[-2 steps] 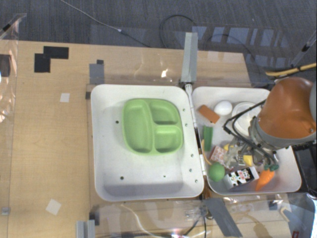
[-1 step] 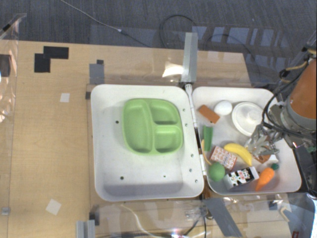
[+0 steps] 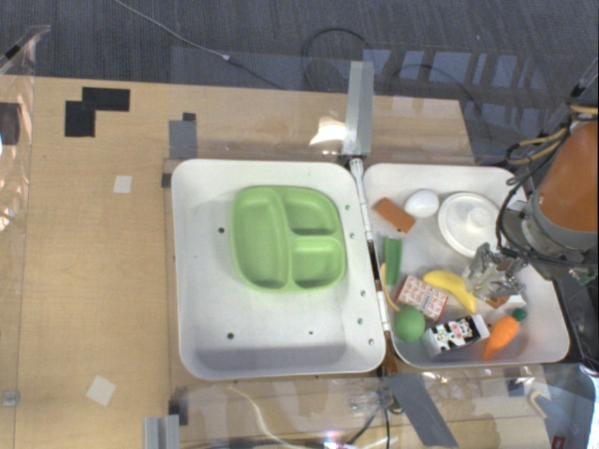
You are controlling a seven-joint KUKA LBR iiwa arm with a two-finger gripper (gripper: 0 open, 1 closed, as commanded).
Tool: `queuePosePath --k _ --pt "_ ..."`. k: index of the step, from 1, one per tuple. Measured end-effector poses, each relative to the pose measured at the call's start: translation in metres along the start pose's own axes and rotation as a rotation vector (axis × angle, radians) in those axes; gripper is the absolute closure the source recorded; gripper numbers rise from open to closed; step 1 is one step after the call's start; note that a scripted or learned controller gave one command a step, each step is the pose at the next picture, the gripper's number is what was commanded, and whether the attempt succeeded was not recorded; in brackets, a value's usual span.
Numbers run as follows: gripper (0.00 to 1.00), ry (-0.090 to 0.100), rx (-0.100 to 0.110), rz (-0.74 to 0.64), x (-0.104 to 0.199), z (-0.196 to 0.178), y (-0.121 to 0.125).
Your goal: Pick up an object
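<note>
Your likeliest target is the banana (image 3: 450, 288), lower middle of the right bin (image 3: 552, 344) — probably light, stiff and smooth, so take it across its narrow middle. The hand (image 3: 493, 274) hangs low just right of it, above the carrot (image 3: 501, 336), wrist pointing down — I cannot tell whether it is open or closed.

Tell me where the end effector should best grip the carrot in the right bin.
Grip the carrot across its orange middle, coming from above. It lies flat and slanted, green top toward the end effector, tip toward the bin's near wall, and its narrow body probably fits between the fingers.
</note>
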State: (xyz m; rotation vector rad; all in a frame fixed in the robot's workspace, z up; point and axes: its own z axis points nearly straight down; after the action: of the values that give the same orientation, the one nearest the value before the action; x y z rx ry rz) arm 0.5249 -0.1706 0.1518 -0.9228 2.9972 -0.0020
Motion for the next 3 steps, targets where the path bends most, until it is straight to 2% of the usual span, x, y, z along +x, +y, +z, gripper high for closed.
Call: queuePosePath --k 1,2,3 --pt "1.0 -0.002 0.002 -0.391 -0.006 -0.003 -0.024" --pt "1.0 -0.005 0.009 -0.777 -0.002 0.022 -0.041" --pt "1.0 -0.008 0.012 -0.771 -0.072 -0.084 0.012"
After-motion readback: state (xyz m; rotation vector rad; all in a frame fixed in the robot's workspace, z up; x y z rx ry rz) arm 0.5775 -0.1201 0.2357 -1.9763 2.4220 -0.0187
